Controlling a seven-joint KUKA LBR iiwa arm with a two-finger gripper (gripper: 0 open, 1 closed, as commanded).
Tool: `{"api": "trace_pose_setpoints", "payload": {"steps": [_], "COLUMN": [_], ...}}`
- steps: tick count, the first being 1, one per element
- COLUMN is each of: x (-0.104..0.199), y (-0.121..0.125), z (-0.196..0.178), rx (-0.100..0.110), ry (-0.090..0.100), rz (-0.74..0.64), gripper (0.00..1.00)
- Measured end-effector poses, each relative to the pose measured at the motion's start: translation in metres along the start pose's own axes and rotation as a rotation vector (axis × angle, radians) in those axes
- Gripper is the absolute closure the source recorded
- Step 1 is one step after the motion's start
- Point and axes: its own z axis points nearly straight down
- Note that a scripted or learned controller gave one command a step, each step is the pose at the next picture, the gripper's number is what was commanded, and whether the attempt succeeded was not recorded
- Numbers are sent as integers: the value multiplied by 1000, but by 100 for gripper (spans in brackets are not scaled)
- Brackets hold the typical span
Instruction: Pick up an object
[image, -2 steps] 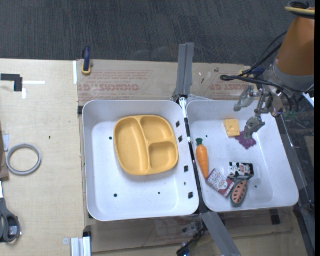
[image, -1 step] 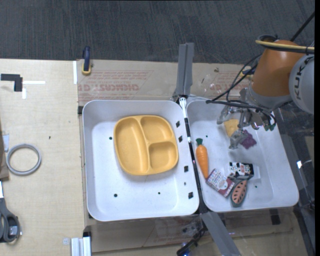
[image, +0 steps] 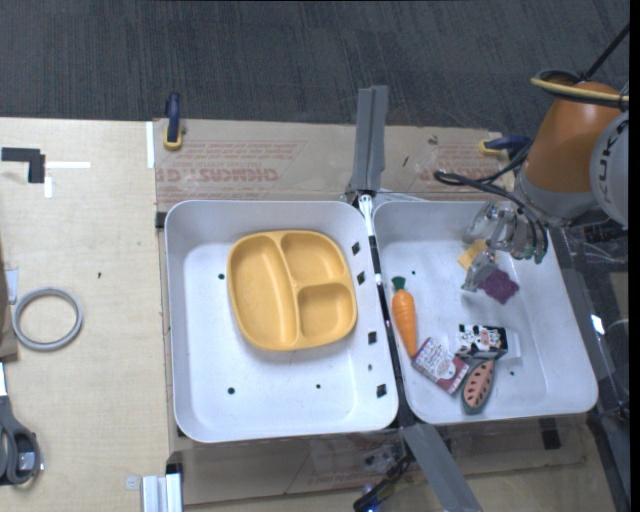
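The gripper (image: 487, 262) is seen low in the right bin (image: 560, 395), at that bin's one o'clock; whether anything is held cannot be told. A purple object (image: 499, 287) and a yellow piece (image: 469, 256) lie partly hidden beneath it. Mirrored cardboard lettering is unreadable.

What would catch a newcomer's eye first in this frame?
Most likely the yellow divided plate, lying alone in the left bin. Next, the orange toy carrot by the right bin's left wall, with a few small packets near that bin's front. The gripper hangs over the right bin's far end, just above a purple object and a small yellow piece.
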Motion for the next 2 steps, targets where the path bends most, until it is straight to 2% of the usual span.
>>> {"api": "trace_pose_setpoints", "payload": {"steps": [1,2], "x": [41,90], "y": [-55,-69], "z": [0,1], "rx": [1,1], "ry": [3,4], "rz": [285,310], "gripper": [0,0]}}
